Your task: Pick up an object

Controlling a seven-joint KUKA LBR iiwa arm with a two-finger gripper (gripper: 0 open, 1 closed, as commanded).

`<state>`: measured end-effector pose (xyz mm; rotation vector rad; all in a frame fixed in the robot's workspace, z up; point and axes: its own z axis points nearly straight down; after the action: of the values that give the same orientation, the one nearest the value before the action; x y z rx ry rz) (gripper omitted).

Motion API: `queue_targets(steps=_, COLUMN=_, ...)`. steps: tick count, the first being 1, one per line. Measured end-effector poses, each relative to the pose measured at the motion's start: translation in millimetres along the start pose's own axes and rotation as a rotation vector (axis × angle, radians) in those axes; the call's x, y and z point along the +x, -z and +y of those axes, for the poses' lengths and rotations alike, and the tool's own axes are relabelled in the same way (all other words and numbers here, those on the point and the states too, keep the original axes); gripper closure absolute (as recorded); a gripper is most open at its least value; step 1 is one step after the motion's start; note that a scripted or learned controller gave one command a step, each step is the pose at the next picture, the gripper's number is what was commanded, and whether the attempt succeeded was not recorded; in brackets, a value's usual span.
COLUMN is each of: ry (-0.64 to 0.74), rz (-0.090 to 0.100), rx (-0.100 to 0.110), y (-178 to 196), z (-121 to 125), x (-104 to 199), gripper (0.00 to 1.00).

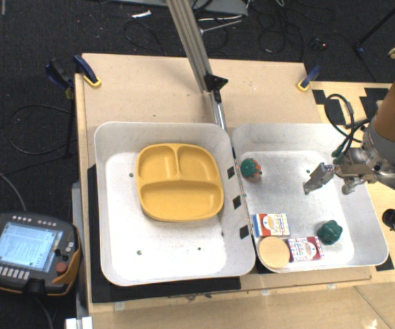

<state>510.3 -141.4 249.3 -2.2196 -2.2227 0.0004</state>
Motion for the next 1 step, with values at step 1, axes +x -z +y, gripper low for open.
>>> queue_targets(steps=1, ry=-0.001, rz=0.000, rx=0.000, y=0.1, z=0.0, x=-0.1, gripper=0.00)
